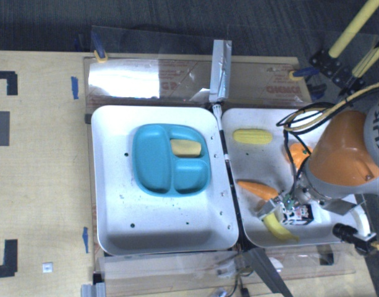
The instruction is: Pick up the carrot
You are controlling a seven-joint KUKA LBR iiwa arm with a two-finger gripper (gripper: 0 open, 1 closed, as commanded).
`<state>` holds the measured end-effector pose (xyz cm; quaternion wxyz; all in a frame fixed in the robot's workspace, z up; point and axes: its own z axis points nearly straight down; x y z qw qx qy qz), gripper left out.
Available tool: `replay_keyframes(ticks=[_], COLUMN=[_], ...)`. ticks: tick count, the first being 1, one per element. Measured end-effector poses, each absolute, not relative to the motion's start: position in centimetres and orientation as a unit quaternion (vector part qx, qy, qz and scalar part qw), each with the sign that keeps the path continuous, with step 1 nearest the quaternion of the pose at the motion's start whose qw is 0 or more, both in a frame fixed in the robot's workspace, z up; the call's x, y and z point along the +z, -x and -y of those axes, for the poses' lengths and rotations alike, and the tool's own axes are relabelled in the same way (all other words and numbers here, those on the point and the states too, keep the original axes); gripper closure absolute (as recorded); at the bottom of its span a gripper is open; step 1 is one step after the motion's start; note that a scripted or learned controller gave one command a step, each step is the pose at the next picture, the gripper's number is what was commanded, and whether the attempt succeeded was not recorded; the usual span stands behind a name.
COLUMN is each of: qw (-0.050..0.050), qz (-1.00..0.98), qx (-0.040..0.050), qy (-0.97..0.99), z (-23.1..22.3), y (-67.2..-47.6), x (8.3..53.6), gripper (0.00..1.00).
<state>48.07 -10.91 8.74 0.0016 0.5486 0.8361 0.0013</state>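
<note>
Carrot (258,189) lies in the right bin (251,159), lower middle, just left of the gripper (287,210); whether the gripper grips anything cannot be told. It looks like a light, stiff, smooth toy, likely best pinched across its thick middle.

You find very little legible print here. The only lettering sits on the clear plastic panel (195,79) standing behind the two bins: faint reddish-brown print, one patch behind the left bin and another behind the right bin. Both patches are too small and washed out by glare for you to make out a single word with any certainty. You see black bracket-shaped marks (5,82) on the wooden bench (38,166) at the left, but they carry no characters. Blue tape tabs (74,86) along the bench edge are blank.
</note>
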Motion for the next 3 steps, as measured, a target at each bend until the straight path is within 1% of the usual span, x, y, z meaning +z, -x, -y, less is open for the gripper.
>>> replay_keyframes(ticks=[1,2,3], qw=[0.004,0.008,0.004], qz=[-0.841,-0.841,-0.84], qx=[0.0021,0.0038,0.0028], qy=[-0.541,-0.542,-0.542], z=[11.2,11.2,7.5], y=[-55.3,-55.5,-51.0], x=[8.7,10.0,20.4], gripper=[0.0,1.0,1.0])
